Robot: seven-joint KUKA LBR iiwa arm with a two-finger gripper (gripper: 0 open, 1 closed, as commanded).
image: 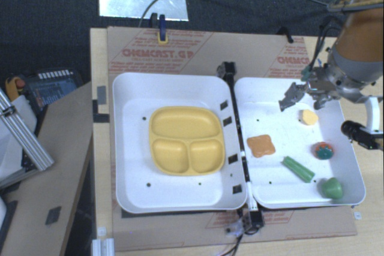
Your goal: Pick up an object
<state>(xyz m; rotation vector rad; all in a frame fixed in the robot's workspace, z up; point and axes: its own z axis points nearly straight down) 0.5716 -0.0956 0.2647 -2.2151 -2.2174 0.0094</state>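
Green things lie nearest in the right bin: a ball at the front corner and a stick beside it. Farther back sit a teal-and-red piece, an orange slab and a pale yellow disc. The gripper hovers by the disc, fingers seemingly spread and holding nothing. A yellow tray fills the left bin.
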